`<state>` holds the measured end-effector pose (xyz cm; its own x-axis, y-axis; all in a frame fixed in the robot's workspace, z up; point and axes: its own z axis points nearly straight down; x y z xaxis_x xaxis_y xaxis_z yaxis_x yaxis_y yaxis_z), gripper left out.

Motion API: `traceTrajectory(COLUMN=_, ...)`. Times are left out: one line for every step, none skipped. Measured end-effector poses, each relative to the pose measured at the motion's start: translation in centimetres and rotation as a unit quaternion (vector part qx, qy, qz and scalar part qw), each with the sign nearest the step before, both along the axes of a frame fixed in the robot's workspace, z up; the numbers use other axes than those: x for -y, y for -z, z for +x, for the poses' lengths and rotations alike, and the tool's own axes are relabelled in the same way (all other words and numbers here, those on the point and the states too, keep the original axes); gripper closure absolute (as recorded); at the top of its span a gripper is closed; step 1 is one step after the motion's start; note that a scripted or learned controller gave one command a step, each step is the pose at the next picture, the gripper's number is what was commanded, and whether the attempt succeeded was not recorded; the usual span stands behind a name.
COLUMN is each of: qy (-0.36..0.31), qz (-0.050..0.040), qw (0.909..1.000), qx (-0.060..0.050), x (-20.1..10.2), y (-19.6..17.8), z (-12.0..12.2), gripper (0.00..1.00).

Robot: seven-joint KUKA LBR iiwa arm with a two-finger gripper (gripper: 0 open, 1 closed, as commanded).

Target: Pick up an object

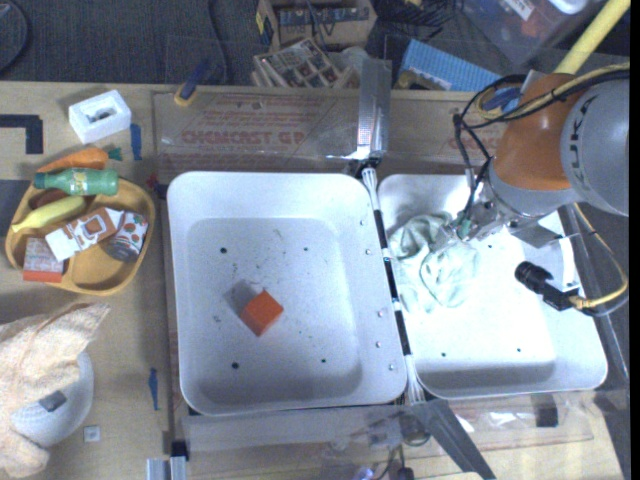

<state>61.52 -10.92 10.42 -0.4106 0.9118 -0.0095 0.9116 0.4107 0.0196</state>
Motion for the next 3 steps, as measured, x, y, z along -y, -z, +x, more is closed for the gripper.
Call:
traceTrajectory(qy=0.022, qz=-0.0003, qw=0.9997, qx=-0.009, x=-5.0, y=-8.2, z=5.2, gripper=1.0)
traceTrajectory(qy=0.022, qz=-0.0001, qw=0.9997, qx=-0.009, x=-5.1, y=-8.2, z=5.2, gripper=0.0)
traceTrajectory(qy=0.061, qz=0.0005, qw=0.9981, qx=-0.01, x=-0.9, y=-0.9, z=5.2, gripper=0.0)
